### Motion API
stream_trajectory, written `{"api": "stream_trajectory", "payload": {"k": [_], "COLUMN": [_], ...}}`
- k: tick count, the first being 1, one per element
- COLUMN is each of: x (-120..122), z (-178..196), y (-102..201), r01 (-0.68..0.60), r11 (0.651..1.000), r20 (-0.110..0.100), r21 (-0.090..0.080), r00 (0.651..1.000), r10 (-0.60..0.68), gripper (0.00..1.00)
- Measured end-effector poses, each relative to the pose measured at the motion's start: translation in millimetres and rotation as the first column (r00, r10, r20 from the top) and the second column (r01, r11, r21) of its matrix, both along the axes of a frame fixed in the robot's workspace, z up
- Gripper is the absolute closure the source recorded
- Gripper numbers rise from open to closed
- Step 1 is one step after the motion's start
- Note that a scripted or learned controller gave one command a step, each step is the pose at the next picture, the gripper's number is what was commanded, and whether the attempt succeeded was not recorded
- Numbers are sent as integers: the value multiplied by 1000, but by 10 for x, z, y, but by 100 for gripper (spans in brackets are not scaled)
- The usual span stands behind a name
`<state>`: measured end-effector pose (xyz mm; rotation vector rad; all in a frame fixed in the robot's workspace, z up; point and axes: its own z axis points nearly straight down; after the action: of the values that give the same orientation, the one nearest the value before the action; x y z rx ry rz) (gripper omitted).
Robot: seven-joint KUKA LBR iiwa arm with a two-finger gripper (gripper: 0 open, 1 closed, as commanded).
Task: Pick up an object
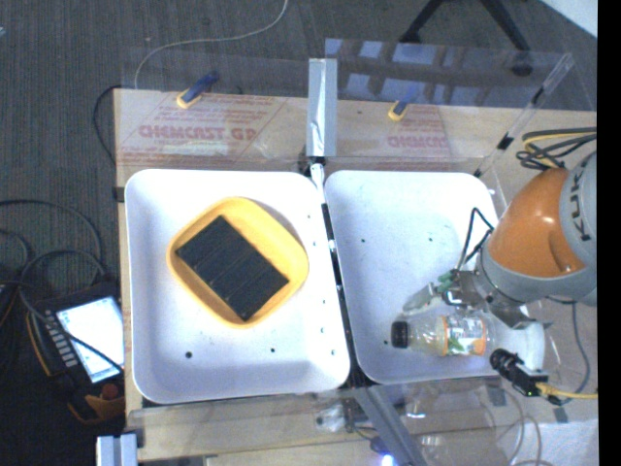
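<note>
Two white bins sit side by side. Gripper (464,301) hangs over a clear bottle (439,335) lying in the right bin (388,221), seemingly positioned for a grasp; its opening cannot be told.

bins (155,357) white | dish (291,246) yellow, dark grey ribbed insert | bottle (441,335) clear, black cap

I count two white bins, the left bin (146,260) and the right bin (388,221). I see one yellow dish (281,236) with one dark slab (233,267) inside, and one clear bottle (441,335).
</note>
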<state>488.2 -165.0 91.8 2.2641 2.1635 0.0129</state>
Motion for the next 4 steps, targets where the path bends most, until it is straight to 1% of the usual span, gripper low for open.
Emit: {"api": "stream_trajectory", "payload": {"k": [1,2,3,4], "x": [0,16,-45,423], "z": [0,3,36,7], "y": [0,464,557,-20], "r01": [0,-23,-151,-6], "r11": [1000,1000,989,1000], "r20": [0,7,-14,0], "r21": [0,-5,1,-1], "r00": [1000,1000,988,1000], "r10": [0,23,151,6], "gripper": [0,0,0,0]}}
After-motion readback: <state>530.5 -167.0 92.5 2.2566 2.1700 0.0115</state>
